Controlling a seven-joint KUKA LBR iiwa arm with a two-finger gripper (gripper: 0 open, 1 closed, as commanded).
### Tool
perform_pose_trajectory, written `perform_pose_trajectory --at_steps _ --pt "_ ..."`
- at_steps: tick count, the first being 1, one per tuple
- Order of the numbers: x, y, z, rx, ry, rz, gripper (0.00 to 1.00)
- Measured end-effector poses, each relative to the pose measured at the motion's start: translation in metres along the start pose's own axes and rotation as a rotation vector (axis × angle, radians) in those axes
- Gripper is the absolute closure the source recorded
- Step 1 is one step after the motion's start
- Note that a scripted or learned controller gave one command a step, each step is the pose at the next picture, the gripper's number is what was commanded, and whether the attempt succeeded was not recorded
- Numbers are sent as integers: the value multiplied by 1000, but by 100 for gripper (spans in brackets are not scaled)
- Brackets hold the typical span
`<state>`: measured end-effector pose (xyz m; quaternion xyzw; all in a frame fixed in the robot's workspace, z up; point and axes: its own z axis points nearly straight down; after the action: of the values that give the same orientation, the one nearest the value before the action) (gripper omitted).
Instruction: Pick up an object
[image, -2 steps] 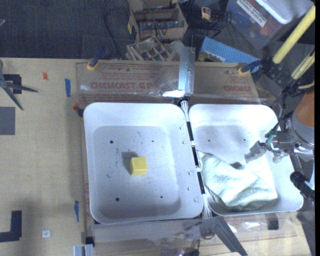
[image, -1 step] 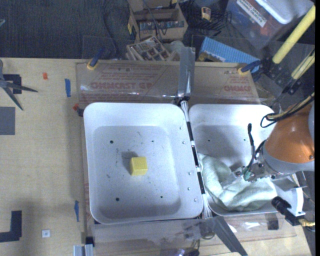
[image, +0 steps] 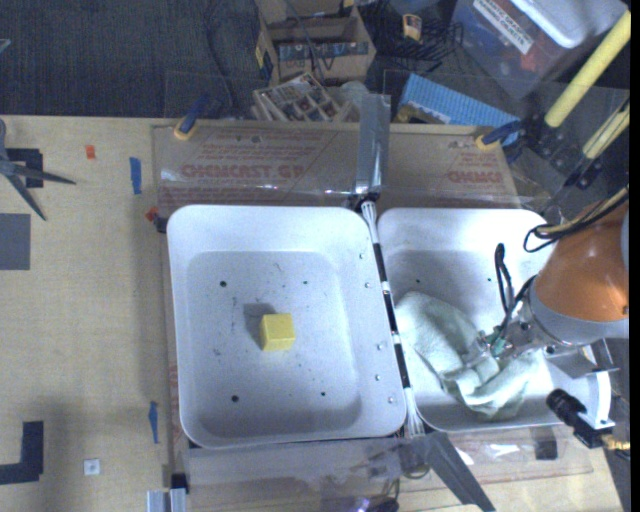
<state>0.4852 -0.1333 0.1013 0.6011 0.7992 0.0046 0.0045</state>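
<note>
The bench (image: 80, 330) carries two shallow white bins side by side, and the divider (image: 385, 300) between them serves as the reference for this record. To the left of the divider, the left bin (image: 200, 250) holds one small yellow block (image: 277, 332), resting on the bin floor slightly left of the floor's centre and well apart from every wall; it casts a short shadow on its upper left side. To the right of the divider, the right bin (image: 440, 240) holds a crumpled pale cloth (image: 450, 345), which begins just beside the divider and runs toward the bin's near right corner. The arm (image: 585, 280), grey with an orange band, enters from the far side of the right bin, away from the divider, and bends down over the cloth. The gripper (image: 492, 347) sits low at the cloth's right portion, in contact with or just above the folds. Whether its pincer is apart, together or clamped on the fabric cannot be told, since the tips merge with the pale folds at this angle. A black cable (image: 503, 270) loops along the wrist. The yellow block lies across the divider from the gripper, well apart from it
</note>
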Motion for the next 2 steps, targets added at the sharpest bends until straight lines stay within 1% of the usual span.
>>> perform_pose_trajectory --at_steps 1,2 --pt "-6 -3 10 -3 -3 344 100" --pt "2 2 10 -4 -7 687 100"
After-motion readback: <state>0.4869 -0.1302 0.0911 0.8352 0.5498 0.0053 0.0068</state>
